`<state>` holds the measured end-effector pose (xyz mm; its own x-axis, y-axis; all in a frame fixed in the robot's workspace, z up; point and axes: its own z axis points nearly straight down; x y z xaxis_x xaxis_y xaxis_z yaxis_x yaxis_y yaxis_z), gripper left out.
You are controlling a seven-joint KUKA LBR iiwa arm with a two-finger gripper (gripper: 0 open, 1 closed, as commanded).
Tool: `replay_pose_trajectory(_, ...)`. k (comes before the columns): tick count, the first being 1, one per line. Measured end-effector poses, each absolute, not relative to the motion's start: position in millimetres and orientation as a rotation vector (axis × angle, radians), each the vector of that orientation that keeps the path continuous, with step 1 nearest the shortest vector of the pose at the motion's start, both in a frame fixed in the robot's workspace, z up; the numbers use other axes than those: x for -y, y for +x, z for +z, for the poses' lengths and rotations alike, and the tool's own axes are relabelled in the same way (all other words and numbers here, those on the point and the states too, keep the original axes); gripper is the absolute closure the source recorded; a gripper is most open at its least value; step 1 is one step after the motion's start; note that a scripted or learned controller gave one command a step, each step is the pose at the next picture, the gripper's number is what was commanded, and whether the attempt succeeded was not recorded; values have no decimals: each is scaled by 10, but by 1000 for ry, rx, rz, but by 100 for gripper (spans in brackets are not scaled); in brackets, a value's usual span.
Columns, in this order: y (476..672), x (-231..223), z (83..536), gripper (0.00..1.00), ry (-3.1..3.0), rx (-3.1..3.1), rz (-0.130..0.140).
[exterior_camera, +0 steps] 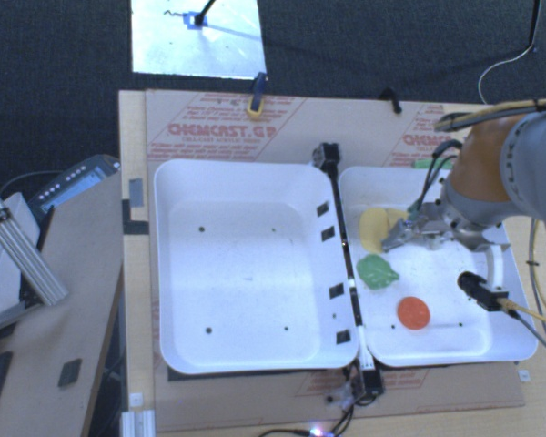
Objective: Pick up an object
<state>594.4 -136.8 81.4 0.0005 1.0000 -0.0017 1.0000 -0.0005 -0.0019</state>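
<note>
Arm: a grey arm with an orange band is reached in from the right over the right bin (519, 340), low above its floor.
Gripper: the gripper (393, 240) is seen at the left end of the arm, just beside the yellow object (373, 226).
Fingers: whether they are spread or pressed together cannot be told, since they are small and partly merged with the wrist hardware.
Yellow object: it lies in the right bin, toward the far left, close to the dividing wall.
Green object (377, 270): it lies just nearer than the yellow one, also by the left wall of the right bin.
Orange object (413, 312): a round disc rests on the bin floor, nearer and slightly right of the green one.
Left bin (177, 176): no objects are seen in it.
Desk (209, 116): both bins are carried side by side on a printed board.
Progress: nothing is seen lifted; all three objects are judged to rest on the bin floor, so the grasp and the lift are left to be done.
Likely target: the yellow object is judged the candidate, being closest to the gripper.
</note>
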Motion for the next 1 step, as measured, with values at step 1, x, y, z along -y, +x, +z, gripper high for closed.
replay_pose_trajectory(1, 6723, 1172, 863, 0, -2218, 2235, -10)
